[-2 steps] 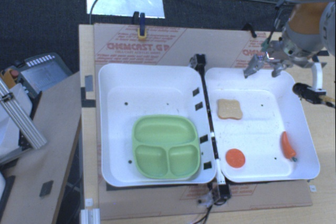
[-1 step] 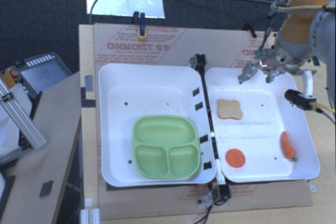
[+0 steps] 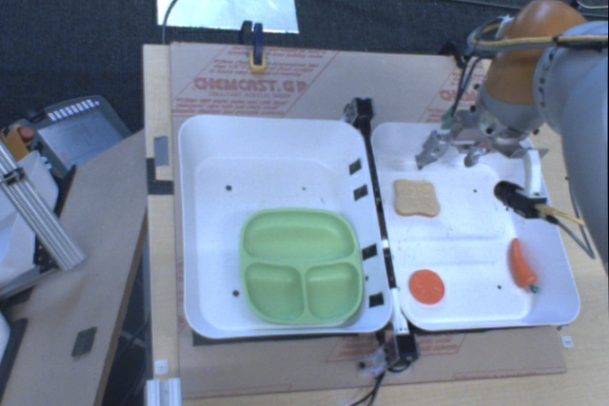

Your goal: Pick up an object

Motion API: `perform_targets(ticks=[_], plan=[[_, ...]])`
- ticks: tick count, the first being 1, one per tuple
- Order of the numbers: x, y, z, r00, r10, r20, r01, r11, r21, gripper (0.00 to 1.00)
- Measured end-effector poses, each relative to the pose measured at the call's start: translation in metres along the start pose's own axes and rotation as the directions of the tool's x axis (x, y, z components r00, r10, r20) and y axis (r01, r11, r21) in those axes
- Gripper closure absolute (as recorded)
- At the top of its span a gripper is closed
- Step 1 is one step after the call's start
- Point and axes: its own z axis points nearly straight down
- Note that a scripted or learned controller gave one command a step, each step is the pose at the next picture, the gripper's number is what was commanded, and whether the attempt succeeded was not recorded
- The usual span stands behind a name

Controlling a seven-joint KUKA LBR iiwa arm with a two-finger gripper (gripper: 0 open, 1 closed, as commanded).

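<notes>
From my remote seat, the likeliest target is the flat tan slice of toy bread (image 3: 416, 198), lying in the right white bin (image 3: 561, 299) just right of the black divider clips (image 3: 363, 195). I judge it light, stiff and thin, so it should be pinched across its narrow edges; lying flush, it may slip. The two-finger gripper (image 3: 447, 145) hangs above and beyond the bread, apart from it, fingers spread, nothing between them. A round orange disc (image 3: 426, 286) sits nearer me than the bread, an orange toy carrot (image 3: 521, 265) to its right.
</notes>
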Motion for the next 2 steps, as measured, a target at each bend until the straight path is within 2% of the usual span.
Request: perform_targets(ticks=[1,2], plan=[[0.0,0.001,0.026,1.0,-0.001,0.001,0.001,1.0,-0.003,0.0],[0.001,0.002,0.013,1.0,-0.002,0.001,0.002,1.0,-0.008,1.0]])
